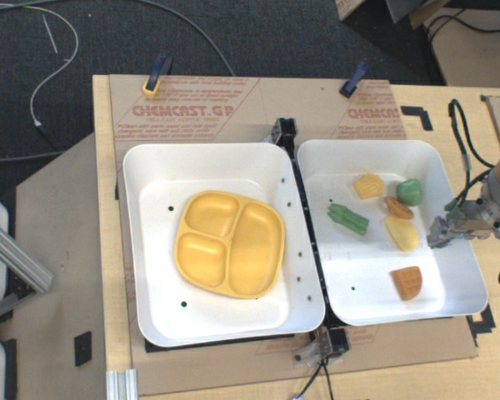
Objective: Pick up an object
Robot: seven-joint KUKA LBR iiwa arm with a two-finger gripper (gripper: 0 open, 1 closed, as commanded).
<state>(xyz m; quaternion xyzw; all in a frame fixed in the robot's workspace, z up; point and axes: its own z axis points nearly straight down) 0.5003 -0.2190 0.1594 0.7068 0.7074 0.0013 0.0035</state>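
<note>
The cardboard sheet (233,98) under everything reads "CHEMCAST GP" in red, printed twice along its far edge. On it sit two shallow white plastic bins: the left bin (150,173) holds a yellow three-compartment plastic plate (231,242). The right bin (333,290) holds my candidates, small toy foods: a green bean-like piece (348,218), a pale yellow oblong piece (402,234), an orange-brown chunk (407,282), a yellow block (368,186), a round green piece (409,192). I judge them light, rigid, slick; I'd pinch the chunk across its flat sides. My pincer (443,230) hangs at that bin's right rim; whether it is spread, I cannot tell.
</note>
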